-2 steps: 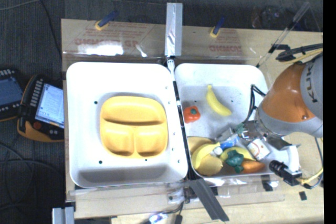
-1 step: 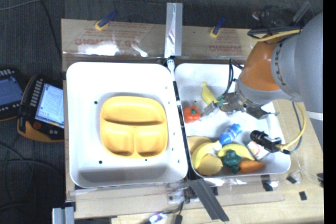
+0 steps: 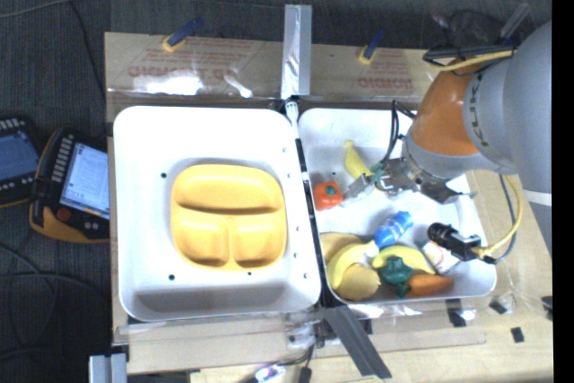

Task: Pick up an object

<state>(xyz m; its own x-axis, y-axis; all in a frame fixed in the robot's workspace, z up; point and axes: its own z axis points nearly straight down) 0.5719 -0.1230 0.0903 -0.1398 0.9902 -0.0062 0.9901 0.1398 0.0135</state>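
Camera view | my arm [image 3: 502, 117] reaches into the right bin [image 3: 309, 184] | left bin [image 3: 134, 193] holds a yellow tray [image 3: 229, 215] | my end effector [image 3: 369, 182], fingers narrowly parted and holding nothing, hangs between banana [image 3: 356, 161] and tomato [image 3: 327, 194]

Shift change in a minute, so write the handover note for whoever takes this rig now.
Gripper: low inside the right white bin, near its middle; nothing visibly held, jaws' state unclear.
Right bin: small orange-red tomato toy at the left wall, yellow banana piece behind the gripper, blue-and-white bottle, orange carrot and yellow rounded items at the front.
Left white bin: yellow divided tray.
Done: arm reached in. Left: grasp and lift an object.
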